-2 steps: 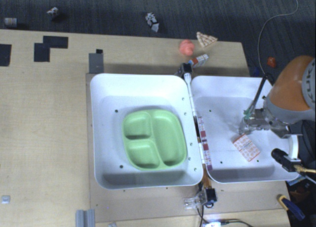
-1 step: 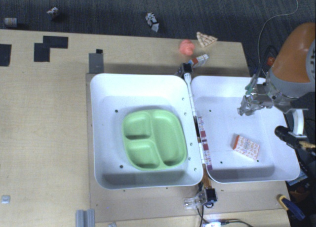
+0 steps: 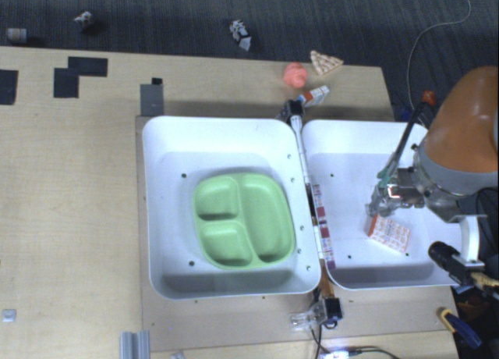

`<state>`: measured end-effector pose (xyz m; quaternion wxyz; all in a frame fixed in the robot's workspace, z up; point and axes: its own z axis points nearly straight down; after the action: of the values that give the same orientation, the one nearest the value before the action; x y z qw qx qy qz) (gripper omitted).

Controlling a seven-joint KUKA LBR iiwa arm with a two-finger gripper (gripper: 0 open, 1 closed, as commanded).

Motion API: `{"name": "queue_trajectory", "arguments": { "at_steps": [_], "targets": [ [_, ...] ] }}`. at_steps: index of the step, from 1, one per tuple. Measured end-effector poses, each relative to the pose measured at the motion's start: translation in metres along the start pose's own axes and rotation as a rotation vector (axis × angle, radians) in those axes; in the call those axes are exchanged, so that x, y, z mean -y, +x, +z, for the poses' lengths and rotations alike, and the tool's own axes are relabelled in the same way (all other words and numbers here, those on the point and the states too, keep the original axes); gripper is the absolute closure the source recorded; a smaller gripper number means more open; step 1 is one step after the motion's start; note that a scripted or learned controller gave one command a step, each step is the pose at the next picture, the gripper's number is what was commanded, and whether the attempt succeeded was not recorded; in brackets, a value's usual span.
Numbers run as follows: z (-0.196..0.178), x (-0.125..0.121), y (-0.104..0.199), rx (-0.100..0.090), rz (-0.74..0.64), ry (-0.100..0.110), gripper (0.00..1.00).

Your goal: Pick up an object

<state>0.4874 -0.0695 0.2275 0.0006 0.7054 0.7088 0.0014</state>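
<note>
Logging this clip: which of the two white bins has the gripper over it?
The right bin, holding a small red-and-white packet beside the gripper; the left bin holds a green divided tray.

Divided plate in left bin; packet (under claw) in right bin.

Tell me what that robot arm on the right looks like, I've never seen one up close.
The arm is bulky and rounded: a wide orange band on top, with a grey metal section beneath it. It narrows toward a small grey gripper, where a tiny light glows. A thin dark cable runs down alongside it.
</note>
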Motion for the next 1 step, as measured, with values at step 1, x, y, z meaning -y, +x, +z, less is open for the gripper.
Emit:
{"name": "queue_trajectory", "arguments": {
  "at_steps": [1],
  "targets": [
    [-0.0215,-0.0008,0.0454,0.0,0.0,-0.002,1.0]
  ]
}}
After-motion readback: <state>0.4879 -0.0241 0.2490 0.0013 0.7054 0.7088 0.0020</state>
